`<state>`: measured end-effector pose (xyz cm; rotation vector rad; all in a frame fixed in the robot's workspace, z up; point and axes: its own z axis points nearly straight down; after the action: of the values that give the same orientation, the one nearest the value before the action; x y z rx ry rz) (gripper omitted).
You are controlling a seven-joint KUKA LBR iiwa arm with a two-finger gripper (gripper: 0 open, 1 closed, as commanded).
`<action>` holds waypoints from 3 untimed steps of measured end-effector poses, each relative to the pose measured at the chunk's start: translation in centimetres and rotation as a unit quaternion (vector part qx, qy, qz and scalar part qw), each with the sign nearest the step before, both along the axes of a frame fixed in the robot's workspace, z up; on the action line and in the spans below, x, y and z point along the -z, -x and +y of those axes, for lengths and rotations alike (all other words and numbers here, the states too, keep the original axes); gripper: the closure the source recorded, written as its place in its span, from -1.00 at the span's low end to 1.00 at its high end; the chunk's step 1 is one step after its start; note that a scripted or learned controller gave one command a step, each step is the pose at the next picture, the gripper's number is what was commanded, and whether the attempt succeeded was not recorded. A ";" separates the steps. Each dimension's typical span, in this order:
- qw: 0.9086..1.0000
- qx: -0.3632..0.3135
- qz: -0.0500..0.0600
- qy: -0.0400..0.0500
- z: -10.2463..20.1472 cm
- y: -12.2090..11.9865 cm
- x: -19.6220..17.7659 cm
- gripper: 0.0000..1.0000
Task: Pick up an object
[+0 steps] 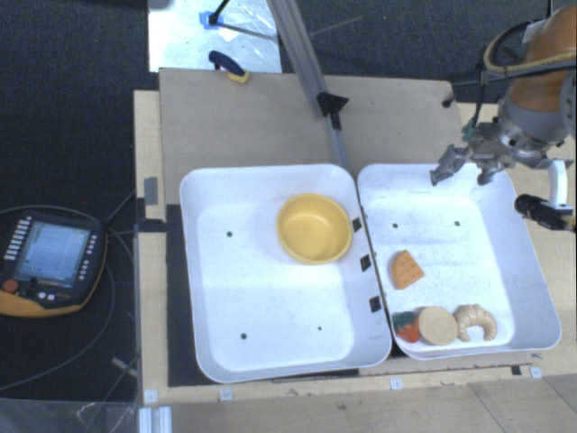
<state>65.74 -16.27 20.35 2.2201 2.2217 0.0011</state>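
two shallow white plastic bins sit side by side on the tan bench, edges touching at the middle, which lets the arm reach either one from its side. off the bench to the far left, an orange-edged control pendant with a lit screen (pixel 47 262) lies on the dark floor, well clear of the work area. the left-hand bin (pixel 216 332) holds one item, a round yellow plastic bowl (pixel 314 228), upright and close to the shared edge near the back. a grey metal pole (pixel 302 48) slants down from the top and ends just behind the join between the bins. the right-hand bin (pixel 532 278) carries the likely targets: an orange wedge that looks like toy cheese or bread (pixel 407 269) lies alone near its middle, and along the front wall a small red-and-green piece (pixel 407 327), a round beige disc (pixel 437 326) and a tan croissant-shaped toy (pixel 476 321) huddle together, touching or nearly so. that crowding would make the lone wedge the easier pick. the two-finger gripper (pixel 464 168) hovers over the back of the right-hand bin, its fingers spread apart and holding nothing, well apart from every item, so no grasp has begun.
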 end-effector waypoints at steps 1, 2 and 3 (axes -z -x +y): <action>1.000 0.000 0.002 0.000 0.8 -0.6 5.4 -1.00; 1.000 0.000 0.002 0.000 0.8 -0.5 10.6 -1.00; 1.000 -0.001 -0.001 0.000 0.8 -0.7 9.3 1.00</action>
<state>66.45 -15.49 11.09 2.2176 2.2218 0.0020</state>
